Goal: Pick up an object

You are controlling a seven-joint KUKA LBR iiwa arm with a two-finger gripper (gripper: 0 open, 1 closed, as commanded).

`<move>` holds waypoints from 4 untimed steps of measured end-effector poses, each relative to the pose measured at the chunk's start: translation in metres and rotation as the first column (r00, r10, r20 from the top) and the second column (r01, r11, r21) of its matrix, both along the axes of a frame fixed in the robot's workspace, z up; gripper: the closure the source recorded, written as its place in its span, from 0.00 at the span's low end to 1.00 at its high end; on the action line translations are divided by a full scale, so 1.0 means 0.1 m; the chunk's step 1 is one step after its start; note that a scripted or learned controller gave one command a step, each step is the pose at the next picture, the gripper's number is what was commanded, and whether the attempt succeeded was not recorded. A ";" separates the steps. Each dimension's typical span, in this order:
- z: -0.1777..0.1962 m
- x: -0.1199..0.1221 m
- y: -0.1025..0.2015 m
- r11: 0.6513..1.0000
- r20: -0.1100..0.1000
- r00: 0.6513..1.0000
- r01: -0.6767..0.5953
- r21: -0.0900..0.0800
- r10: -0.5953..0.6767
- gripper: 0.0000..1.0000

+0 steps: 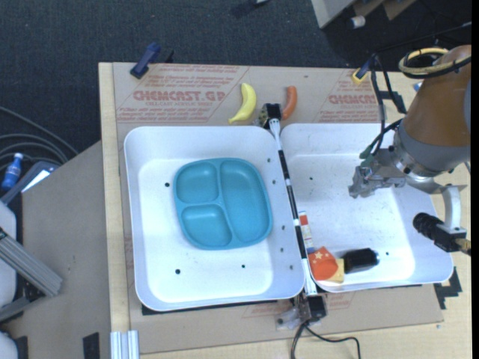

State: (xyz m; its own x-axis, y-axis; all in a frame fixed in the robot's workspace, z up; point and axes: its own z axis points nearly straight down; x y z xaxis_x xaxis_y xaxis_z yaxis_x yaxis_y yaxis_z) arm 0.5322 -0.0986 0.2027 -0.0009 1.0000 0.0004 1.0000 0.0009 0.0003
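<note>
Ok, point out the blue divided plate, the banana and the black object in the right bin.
blue divided plate point(222, 203): camera view, on its centre ridge.
banana point(245, 103): camera view, on its curved middle.
black object point(360, 259): camera view, on its top face.

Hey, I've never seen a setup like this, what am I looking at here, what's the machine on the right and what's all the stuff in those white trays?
One camera looks down at a slant on a bench. The grey and orange robot arm reaches in from the right; its gripper hangs over the right white bin, with nothing visibly held. Near that bin's front edge lie a small red and orange object and a black block. The left white bin holds a blue divided plastic plate. On the board behind the bins lie a yellow toy banana and an orange sausage-shaped toy.
</note>
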 end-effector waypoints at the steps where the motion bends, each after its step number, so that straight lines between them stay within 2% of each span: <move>1: 0.09 0.63 0.61 1.000 0.000 1.000 -0.001 0.000 0.001 1.00; 2: 0.31 1.28 1.37 1.000 0.001 1.000 -0.001 0.000 0.001 1.00; 3: 0.13 1.34 1.81 1.000 -0.001 1.000 -0.001 0.000 0.001 1.00; 4: 0.24 1.35 1.81 1.000 0.002 1.000 -0.002 -0.002 0.002 1.00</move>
